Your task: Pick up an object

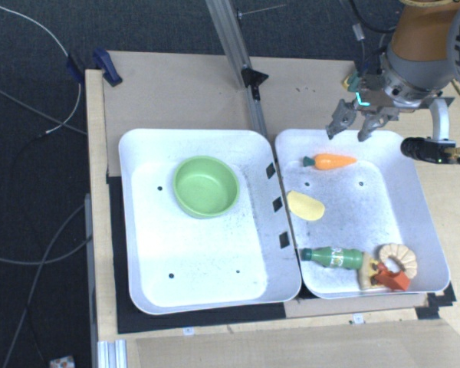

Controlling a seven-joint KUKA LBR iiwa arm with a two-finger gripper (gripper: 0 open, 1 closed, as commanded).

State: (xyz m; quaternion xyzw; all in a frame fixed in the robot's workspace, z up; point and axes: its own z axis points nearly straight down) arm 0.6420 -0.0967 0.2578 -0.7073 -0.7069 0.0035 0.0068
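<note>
Tool [351, 129] hangs open, holding nothing, over right bin's [414, 186] far rim, near carrot [331, 161].

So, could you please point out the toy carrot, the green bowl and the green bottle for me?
toy carrot [333, 161], camera view, middle of its orange body.
green bowl [205, 186], camera view, inside floor of the bowl.
green bottle [339, 258], camera view, on its label.
</note>
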